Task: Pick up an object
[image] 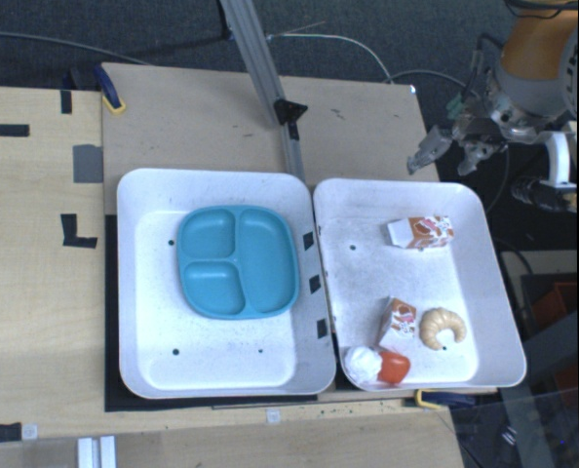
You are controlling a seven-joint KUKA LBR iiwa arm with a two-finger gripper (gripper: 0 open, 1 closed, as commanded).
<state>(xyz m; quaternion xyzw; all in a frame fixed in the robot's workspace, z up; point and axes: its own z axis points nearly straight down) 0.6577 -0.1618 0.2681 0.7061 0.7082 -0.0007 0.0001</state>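
Nearest the lower edge of the frame, in the lower left corner of the right-hand shallow white bin (499, 291), a small red-and-white rounded toy item (377, 367) rests against the bin wall. It looks smooth and probably slippery, so it is judged a poor first choice.

Just above it lie a small red-and-white printed carton (398, 321) and, immediately to its right, a tan crescent-shaped croissant toy (443, 327). The two sit close together, whether touching cannot be told. The croissant appears light and rigid, its horns pointing toward the bottom of the frame and its long axis running left to right; a grip across the thick middle of the arc seems soundest. The carton appears light and crushable, with its long axis running roughly top to bottom.

Farther up the same bin, a second red-and-white printed carton (421, 231) lies alone, long axis near horizontal, well apart from the rest; pinching its short sides seems easiest.

In the left-hand shallow white bin (143, 281) sits a teal three-compartment plastic plate (238, 262).

At the upper right, the end effector (445, 154) hangs above the bench (192, 115), beyond the bin rim, its fingers spread and holding nothing.
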